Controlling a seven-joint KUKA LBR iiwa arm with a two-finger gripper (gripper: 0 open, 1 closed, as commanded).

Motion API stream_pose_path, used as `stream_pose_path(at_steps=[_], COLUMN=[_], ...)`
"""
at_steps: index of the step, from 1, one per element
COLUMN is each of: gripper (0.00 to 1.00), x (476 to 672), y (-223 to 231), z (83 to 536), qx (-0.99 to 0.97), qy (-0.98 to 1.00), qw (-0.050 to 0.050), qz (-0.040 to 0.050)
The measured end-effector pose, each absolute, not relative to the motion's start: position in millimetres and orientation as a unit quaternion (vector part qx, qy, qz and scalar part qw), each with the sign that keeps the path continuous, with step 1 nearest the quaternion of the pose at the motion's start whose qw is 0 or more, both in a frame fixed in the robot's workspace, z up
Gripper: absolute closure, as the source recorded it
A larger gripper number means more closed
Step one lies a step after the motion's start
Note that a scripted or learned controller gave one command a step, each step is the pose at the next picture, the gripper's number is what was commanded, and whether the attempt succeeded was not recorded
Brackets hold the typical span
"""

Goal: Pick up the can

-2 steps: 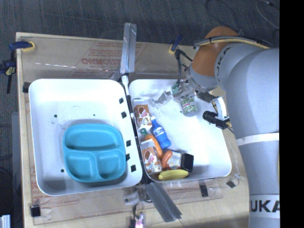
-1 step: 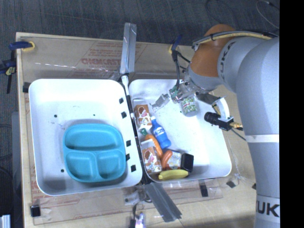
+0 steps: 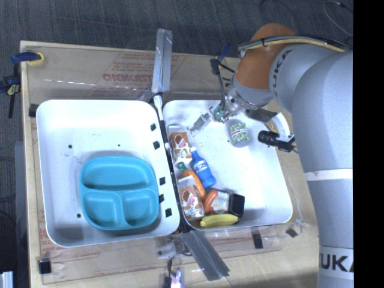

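Up by the right bin's (image 3: 273,212) back wall your gripper (image 3: 210,117) hangs beside the can (image 3: 239,132), not holding it; can't tell its grip, so it may knock the can rolling.

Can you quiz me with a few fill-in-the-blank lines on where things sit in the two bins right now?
1. The blue three-compartment plastic tray lies in the ____ white bin.
2. The small green-and-white labelled can lies in the ____ white bin.
3. The yellow banana lies along that bin's ____ wall.
4. The blue plastic bottle has a ____ cap.

Missing words: left; right; near; white
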State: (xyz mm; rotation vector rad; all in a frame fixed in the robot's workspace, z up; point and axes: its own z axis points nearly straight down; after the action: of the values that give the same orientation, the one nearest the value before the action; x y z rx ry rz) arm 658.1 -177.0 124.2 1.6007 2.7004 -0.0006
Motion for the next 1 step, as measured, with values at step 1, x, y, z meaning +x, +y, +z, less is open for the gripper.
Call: stream_pose_path(at_steps=[1], gripper=[0.00], x=[657.7], y=[-209.8], z=[200.8], qx=[0.507], qy=[0.862], qw=[0.001], qz=[-0.0003])
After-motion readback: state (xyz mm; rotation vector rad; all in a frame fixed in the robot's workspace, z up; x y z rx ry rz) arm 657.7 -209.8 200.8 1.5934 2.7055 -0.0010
